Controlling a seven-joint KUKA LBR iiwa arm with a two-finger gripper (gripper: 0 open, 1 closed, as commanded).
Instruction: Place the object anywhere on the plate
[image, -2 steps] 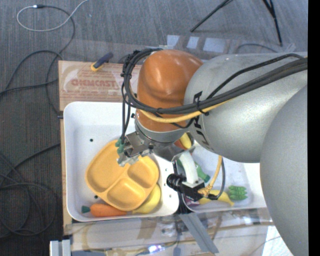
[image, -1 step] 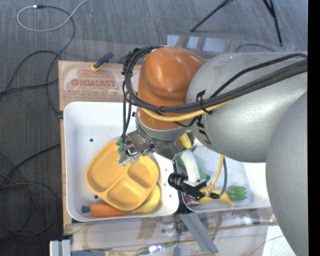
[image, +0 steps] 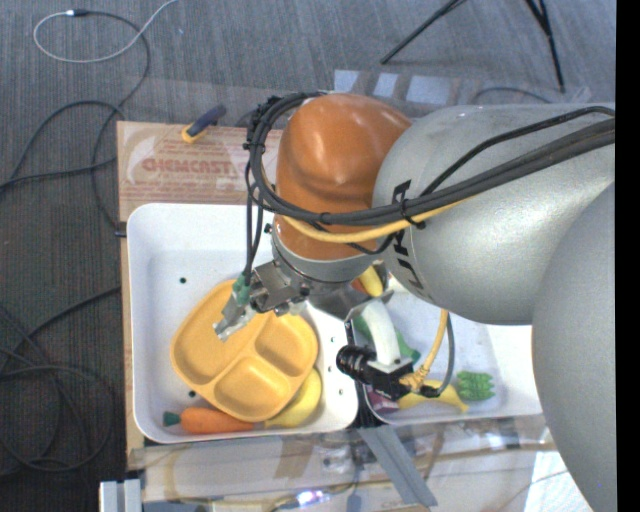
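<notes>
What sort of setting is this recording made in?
Most likely a robotics lab bench, not a kitchen. A grey arm with an orange band works over two shallow white bins holding a yellow divided plastic plate and toy food like an orange carrot; loose cables cross grey carpet.

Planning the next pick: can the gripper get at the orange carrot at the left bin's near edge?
Probably yes, though awkwardly: the orange carrot lies exposed from above, but the yellow divided plate overlaps it and the white bin's wall crowds it. The gripper hovers over the plate.

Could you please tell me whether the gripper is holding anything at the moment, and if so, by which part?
It cannot be told: the gripper sits low over the yellow plate and nothing shows between its fingers.
</notes>
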